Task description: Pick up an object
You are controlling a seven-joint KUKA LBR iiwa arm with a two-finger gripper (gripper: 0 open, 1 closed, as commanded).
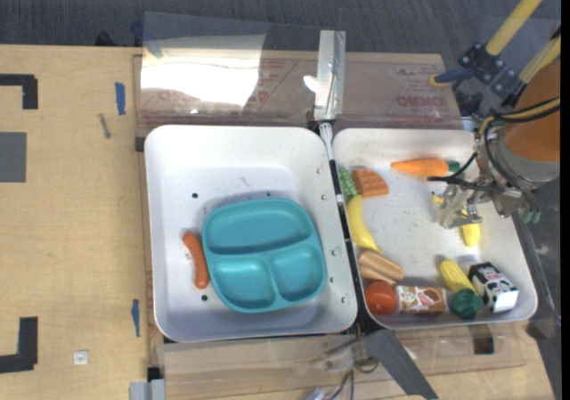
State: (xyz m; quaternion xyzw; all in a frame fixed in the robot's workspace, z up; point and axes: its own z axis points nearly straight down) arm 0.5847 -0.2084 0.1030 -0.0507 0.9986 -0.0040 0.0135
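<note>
Two shallow white bins sit side by side on the bench. The left bin [169, 158] holds a teal divided plate [263, 252] near its middle, with an orange-red sausage [197, 259] lying just beside the plate's left edge.

The right bin [392, 144] holds the toy food. Along its left wall: an orange waffle-like piece [369, 183] toward the far end, a green strip [345, 181] beside it, a yellow banana [360, 224] running toward the near side, then a hot dog in a bun [380, 265]. At the near edge: a red tomato [380, 298] touching a small brown-labelled bottle [420, 298], a green broccoli-like lump [465, 303], a corn cob [455, 274] and a black-and-white carton [494, 286]. A carrot [419, 167] lies at the far side.

The arm comes in from the right, its orange band [539, 126] above the wrist. The gripper [460, 209] hangs low over the right part of the right bin, between the carrot and the corn cob. A small yellow piece [471, 232] lies just at its near side; whether they touch is unclear. Whether the jaws are spread or closed, I cannot tell.
</note>
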